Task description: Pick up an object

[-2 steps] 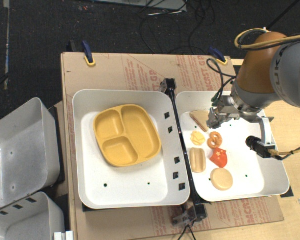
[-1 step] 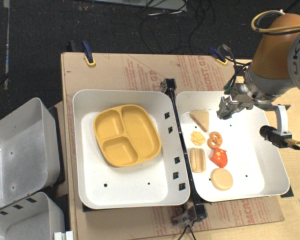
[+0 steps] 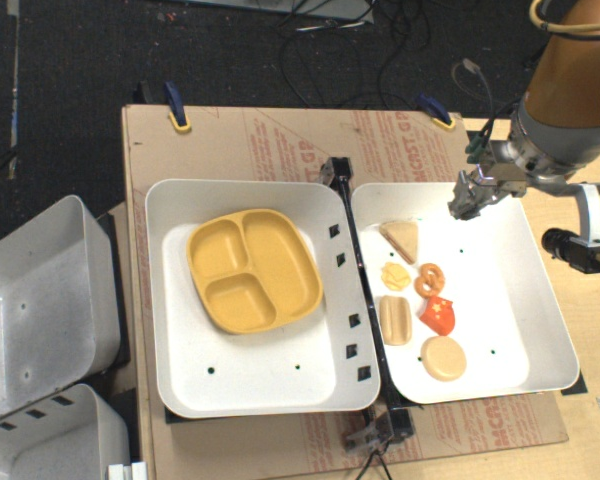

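The right bin [image 3: 520, 258] holds several toy foods along its left side: a tan bread wedge [image 3: 402, 238], a yellow piece [image 3: 396, 276], an orange pretzel [image 3: 430, 279], a red piece [image 3: 439, 316], a tan hot-dog bun [image 3: 395, 320] and a round beige biscuit [image 3: 444, 358]. My gripper [image 3: 467, 203] hangs over the bin's far edge, up and to the right of the bread wedge, apart from all the foods. Nothing shows between its dark fingers.
A yellow divided plate [image 3: 253, 268] lies in the left bin [image 3: 180, 368]. A black divider [image 3: 352, 268] runs between the bins. Grey containers [image 3: 35, 308] stand off the bench at left. Cables trail behind the board.
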Controlling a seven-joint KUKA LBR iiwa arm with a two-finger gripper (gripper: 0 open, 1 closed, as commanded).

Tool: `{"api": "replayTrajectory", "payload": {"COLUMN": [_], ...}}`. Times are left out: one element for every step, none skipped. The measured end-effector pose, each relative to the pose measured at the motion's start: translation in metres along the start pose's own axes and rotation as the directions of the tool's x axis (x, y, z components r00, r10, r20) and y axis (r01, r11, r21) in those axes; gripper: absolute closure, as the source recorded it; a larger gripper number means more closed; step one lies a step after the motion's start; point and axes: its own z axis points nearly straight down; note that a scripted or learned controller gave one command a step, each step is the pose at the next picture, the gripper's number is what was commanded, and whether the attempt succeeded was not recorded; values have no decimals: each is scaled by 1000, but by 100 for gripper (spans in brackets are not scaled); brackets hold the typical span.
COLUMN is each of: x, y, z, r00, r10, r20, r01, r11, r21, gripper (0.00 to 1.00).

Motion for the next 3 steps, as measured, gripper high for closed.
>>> {"api": "replayTrajectory", "payload": {"x": [51,95,143], "y": [-11,-11,-5], "z": [2,18,22], "r00": [1000,1000,1000], "r10": [-4,-4,-2], "r20": [-3,-2,-1], "r01": [4,4,2], "r11": [1000,1000,1000], "r21": [7,7,5], "gripper": [100,100,100]}}
